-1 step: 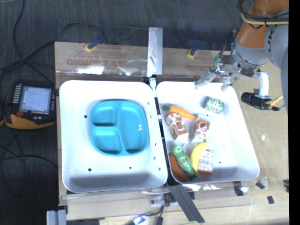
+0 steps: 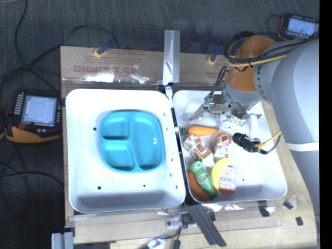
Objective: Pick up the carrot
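The carrot (image 2: 203, 130), an orange tapered piece, lies near the back of the right bin (image 2: 264, 185), close to the divider between the bins. My gripper (image 2: 211, 108) hangs just above and behind it, under the grey arm with the orange band (image 2: 249, 51). I see nothing held in the gripper, and the carrot rests on the bin floor.
Packed in front of the carrot are two brown-and-white boxes (image 2: 199, 148) (image 2: 223, 144), a green vegetable (image 2: 198, 173), a yellow banana (image 2: 219, 170), an orange-red piece (image 2: 196, 185) and a small carton (image 2: 227, 180). A blue divided plate (image 2: 129, 140) sits in the left bin (image 2: 83, 191).
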`<state>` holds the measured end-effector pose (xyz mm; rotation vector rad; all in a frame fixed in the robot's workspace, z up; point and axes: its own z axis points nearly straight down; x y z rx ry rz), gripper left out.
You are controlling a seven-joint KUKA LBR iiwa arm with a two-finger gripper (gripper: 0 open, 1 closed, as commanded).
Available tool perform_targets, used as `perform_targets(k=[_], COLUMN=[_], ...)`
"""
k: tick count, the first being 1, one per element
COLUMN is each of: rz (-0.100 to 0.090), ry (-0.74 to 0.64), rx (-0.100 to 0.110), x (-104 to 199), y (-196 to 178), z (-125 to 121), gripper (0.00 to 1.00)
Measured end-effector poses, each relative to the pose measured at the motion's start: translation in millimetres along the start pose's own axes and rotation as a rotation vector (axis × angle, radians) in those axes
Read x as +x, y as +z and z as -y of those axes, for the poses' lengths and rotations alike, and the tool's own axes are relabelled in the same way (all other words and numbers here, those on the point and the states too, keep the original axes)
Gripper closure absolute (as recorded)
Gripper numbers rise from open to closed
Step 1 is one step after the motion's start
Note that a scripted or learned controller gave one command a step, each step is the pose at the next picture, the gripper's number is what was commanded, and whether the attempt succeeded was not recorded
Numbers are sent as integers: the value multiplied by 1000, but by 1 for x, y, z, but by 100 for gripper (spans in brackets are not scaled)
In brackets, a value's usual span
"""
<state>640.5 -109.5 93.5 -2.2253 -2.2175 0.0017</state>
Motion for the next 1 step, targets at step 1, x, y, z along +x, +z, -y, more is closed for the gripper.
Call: perform_targets(k=[1], rz=[4], ry=[-216], rx=[-13], x=[9], y=[3], z=[60], gripper=[0])
